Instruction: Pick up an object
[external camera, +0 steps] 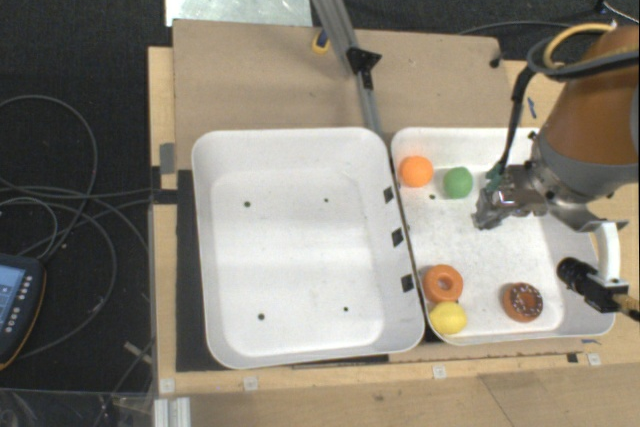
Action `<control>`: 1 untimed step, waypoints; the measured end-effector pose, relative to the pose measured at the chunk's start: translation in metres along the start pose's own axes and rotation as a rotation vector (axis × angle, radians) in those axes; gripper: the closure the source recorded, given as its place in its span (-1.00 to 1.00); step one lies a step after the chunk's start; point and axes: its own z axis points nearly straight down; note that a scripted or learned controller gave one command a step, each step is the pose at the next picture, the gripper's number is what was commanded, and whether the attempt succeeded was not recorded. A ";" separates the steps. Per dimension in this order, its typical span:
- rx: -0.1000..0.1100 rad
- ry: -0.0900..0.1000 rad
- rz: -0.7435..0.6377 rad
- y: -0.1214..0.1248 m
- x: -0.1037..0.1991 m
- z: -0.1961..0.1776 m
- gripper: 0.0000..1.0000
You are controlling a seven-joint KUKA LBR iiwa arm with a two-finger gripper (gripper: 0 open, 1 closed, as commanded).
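The right bin (475, 147) holds an orange ball (416, 171) and a green ball (457, 182) near its back, an orange ring (443, 283) and a yellow ball (448, 317) at its front left, and a brown sprinkled donut (522, 301) at its front right. My gripper (492, 212) hangs over the middle of this bin, just right of and below the green ball. Nothing shows between its tips.
The left bin (215, 165) lies beside the right one. A grey pole (335, 10) slants down from the top to the bins' shared back corner. Cables lie on the dark floor at the left. The arm's black fitting (588, 283) overhangs the right bin's front right edge.
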 end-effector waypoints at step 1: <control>0.001 0.001 0.000 0.013 0.051 -0.005 1.00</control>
